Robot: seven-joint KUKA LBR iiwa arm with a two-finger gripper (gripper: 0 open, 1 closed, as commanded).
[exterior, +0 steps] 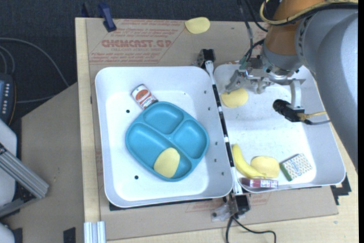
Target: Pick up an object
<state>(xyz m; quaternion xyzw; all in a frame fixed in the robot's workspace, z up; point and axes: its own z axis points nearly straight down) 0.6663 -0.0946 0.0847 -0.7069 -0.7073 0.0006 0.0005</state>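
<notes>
- The gripper sat low over the upper left part of the right bin, right above a pale yellow object lying on the bin floor.
- Whether it gripped that object could not be told.
- A banana, a yellow lemon-like fruit, a patterned packet and a small tube lay along the lower edge of the right bin.
- The left bin held a blue divided plate carrying a yellow piece, with a small can beside it.
- Another yellow piece lay on the bench at top centre.
</notes>
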